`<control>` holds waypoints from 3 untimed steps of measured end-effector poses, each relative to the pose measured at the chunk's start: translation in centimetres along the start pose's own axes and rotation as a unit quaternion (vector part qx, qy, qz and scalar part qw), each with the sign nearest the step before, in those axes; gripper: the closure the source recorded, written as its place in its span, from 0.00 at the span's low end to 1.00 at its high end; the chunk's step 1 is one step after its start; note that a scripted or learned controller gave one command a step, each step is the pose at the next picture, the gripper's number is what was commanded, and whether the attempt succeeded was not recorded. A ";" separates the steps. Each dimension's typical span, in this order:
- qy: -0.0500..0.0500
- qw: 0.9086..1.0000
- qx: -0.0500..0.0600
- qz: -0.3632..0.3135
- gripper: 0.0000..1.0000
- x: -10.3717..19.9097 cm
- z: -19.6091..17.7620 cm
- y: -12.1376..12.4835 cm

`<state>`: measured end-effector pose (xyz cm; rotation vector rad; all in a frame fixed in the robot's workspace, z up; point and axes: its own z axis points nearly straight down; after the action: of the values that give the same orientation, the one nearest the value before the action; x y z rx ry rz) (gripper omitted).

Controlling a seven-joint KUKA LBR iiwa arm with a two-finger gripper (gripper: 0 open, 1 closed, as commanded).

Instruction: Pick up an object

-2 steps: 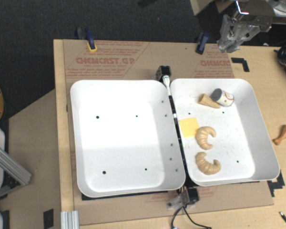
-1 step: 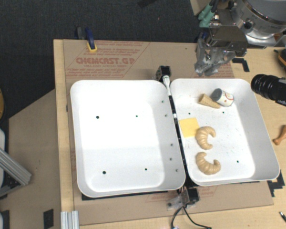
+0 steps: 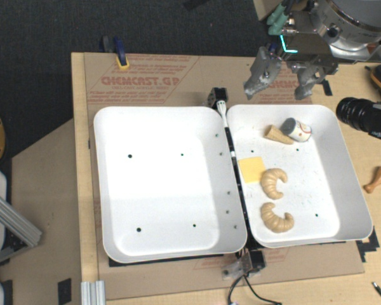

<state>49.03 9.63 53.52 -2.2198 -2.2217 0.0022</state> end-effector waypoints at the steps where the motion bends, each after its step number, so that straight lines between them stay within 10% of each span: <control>1: 0.000 1.000 -0.002 -0.001 1.00 0.1 -1.1 0.0; 2: -0.002 1.000 0.007 0.000 1.00 4.8 23.3 0.2; 3: 0.004 1.000 -0.011 -0.002 1.00 9.0 3.2 0.6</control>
<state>49.58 18.62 50.32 -2.2223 -2.2324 -0.0320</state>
